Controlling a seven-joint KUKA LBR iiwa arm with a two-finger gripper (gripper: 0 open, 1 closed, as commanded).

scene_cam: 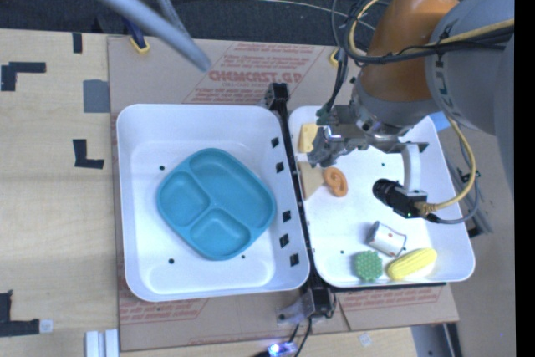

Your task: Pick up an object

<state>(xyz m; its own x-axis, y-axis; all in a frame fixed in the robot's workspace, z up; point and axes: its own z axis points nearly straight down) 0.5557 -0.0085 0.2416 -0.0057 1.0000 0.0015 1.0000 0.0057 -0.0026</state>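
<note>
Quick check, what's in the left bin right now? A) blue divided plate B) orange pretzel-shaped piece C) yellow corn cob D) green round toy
A. The blue divided plate lies alone in the left bin; the corn cob, green round toy and orange piece all lie in the right bin.

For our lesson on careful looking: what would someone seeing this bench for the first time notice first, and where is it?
The blue divided plate fills the middle of the left bin. The grey arm with its orange band looms over the right bin, its gripper at that bin's upper left. A yellow corn cob lies near the right bin's front edge.
</note>
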